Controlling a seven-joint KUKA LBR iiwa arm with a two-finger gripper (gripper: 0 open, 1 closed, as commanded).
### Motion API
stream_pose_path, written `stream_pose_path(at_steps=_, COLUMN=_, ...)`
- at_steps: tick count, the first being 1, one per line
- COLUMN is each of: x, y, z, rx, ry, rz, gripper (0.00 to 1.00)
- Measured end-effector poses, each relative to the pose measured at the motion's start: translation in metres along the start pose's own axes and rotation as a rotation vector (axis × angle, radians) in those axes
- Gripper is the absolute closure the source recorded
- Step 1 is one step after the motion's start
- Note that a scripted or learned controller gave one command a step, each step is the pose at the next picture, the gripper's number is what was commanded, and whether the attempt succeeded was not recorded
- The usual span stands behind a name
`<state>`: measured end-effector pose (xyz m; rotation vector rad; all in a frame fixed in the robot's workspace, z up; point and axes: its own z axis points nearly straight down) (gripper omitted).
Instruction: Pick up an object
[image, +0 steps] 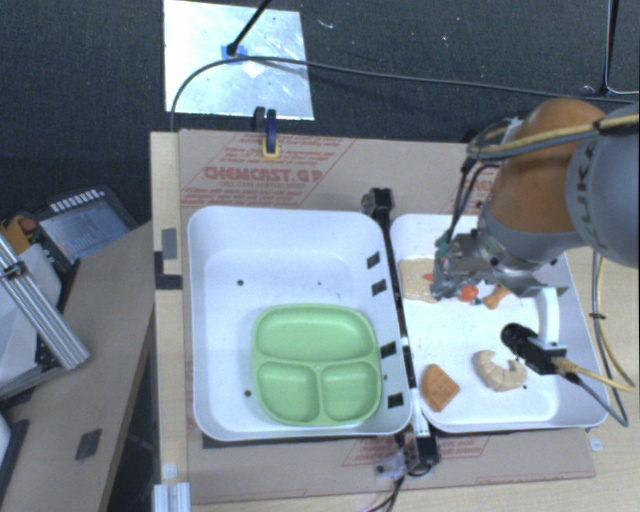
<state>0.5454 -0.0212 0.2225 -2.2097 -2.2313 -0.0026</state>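
While the hand (462, 272) hangs low over the right bin (575, 400) beside a pale object (418, 277) — its grip state unreadable — crowded orange pieces (480, 295) could spoil a clean pick.

This looks like a robot lab or test room, not a home. A big grey and orange robot arm (560, 170) reaches over a bench (290, 165) covered with brown cardboard that has red print on it. 2 white bins (215, 260) sit side by side on it, held with black clips. Thin black cables (200, 80) run across a dark carpet floor. A shiny metal sheet (240, 55) lies on that floor. On the left is a metal rail (35, 300) and a small grey device (85, 225).
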Motion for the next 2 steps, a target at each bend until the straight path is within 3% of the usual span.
stream_pose_path(at_steps=2, x=0.102, y=-0.001, z=0.007, rx=-0.001, ry=0.0, rz=0.0, gripper=1.0)
